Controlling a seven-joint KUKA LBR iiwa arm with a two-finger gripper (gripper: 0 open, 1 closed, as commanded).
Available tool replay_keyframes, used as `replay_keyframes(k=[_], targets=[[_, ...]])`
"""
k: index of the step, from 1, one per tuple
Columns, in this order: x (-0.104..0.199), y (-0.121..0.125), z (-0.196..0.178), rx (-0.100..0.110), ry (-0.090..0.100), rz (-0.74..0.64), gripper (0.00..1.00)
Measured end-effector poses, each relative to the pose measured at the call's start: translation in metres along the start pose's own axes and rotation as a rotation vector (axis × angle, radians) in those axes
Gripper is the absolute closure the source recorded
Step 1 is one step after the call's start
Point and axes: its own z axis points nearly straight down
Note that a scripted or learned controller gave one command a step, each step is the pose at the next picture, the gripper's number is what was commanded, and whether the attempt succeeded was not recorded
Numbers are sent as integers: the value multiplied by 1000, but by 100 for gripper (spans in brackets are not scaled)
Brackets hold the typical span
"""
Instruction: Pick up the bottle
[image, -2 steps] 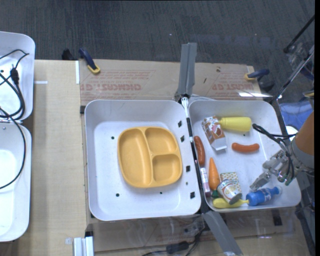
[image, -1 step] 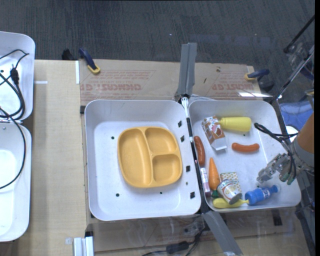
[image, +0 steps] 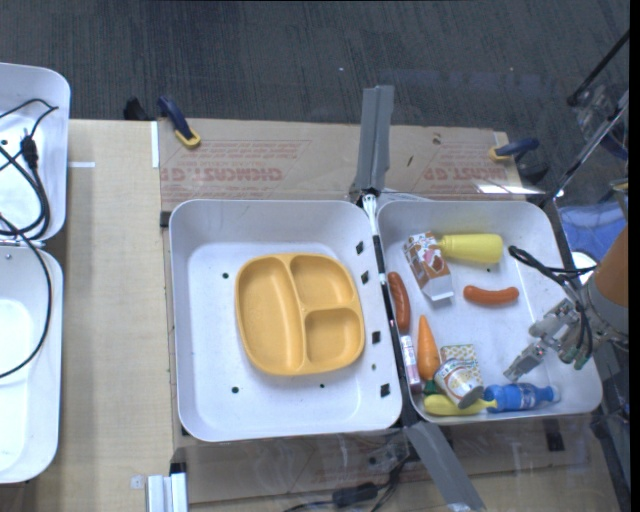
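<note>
The left bin (image: 190, 330) holds a yellow divided plate (image: 300, 312) near its middle. In the right bin (image: 575, 300), the blue bottle (image: 522, 398) lies on its side along the near edge, beside a yellow banana (image: 440, 405). Just above the bottle hangs the gripper (image: 528, 360), fingers apart, holding nothing.
</note>
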Motion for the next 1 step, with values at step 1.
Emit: replay_keyframes(k=[1], targets=[[-2, 7, 5, -10, -11, -251, 0]])
